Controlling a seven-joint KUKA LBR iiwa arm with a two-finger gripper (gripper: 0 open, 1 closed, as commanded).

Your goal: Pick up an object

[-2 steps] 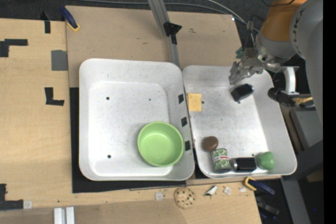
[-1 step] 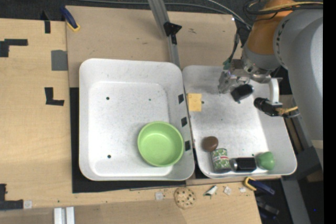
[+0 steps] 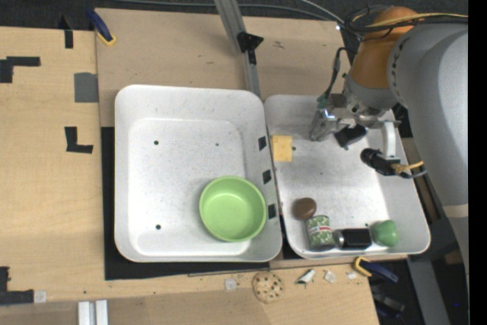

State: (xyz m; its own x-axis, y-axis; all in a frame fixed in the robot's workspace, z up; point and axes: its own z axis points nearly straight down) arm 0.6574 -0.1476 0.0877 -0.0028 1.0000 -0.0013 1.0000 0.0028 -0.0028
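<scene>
Yellow sponge (image 3: 282, 148) looks light, soft, best pinched across its sides; jaws' state on gripper (image 3: 335, 125) unclear.

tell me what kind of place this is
Probably a robotics lab's bin-picking test bench: two white bins on a wooden bench, a KUKA arm's gripper over one, and assorted props like a green bowl.
</scene>
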